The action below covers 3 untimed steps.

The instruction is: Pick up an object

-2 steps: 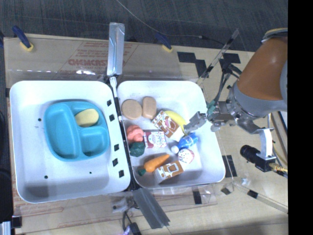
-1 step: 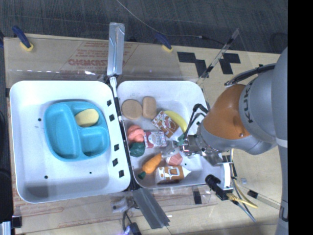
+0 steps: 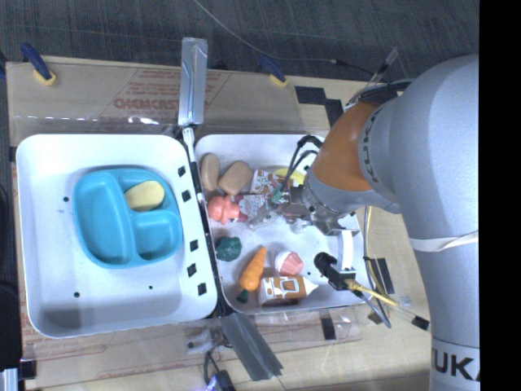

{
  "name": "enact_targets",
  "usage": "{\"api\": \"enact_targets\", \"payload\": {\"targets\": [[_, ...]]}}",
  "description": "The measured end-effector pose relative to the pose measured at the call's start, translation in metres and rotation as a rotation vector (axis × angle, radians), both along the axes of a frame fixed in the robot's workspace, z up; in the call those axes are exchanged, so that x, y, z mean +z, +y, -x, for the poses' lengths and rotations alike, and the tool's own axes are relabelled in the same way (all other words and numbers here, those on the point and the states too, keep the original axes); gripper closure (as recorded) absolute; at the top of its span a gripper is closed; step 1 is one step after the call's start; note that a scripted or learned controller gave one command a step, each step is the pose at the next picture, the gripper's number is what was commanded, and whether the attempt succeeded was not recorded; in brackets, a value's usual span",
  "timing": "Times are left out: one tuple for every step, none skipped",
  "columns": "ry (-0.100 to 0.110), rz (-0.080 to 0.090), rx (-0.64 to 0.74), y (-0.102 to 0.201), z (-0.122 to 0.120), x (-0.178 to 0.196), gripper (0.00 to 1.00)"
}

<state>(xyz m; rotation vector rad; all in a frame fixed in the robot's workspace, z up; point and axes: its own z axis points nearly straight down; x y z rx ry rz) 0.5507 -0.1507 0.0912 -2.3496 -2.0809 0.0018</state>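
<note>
the right bin (image 3: 244,143) holds a scatter of toy food: two tan bread-like pieces (image 3: 224,174) at its upper left, a pink piece (image 3: 223,209) below them, a dark green lump (image 3: 229,248), an orange carrot (image 3: 253,269) lying tilted, a small carton (image 3: 282,289) on its side, and what may be a crumpled wrapper (image 3: 265,184) mid-bin.

white bins (image 3: 37,218), bright blue tray (image 3: 106,218) with yellow lemon-ish thing (image 3: 145,195), orange carrot (image 3: 253,269), pink toy (image 3: 223,210), dark green blob (image 3: 229,248), tan bread pieces (image 3: 234,177)
</note>
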Motion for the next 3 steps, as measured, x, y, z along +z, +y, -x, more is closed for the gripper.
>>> {"api": "enact_targets", "payload": {"targets": [[0.003,-0.001,0.136,-0.003,-0.038,0.000,0.00],[0.028,-0.023,0.246,-0.034,-0.093,-0.003,0.00],[-0.007,0.003,0.714,0.030,-0.101,0.070,0.00]]}}
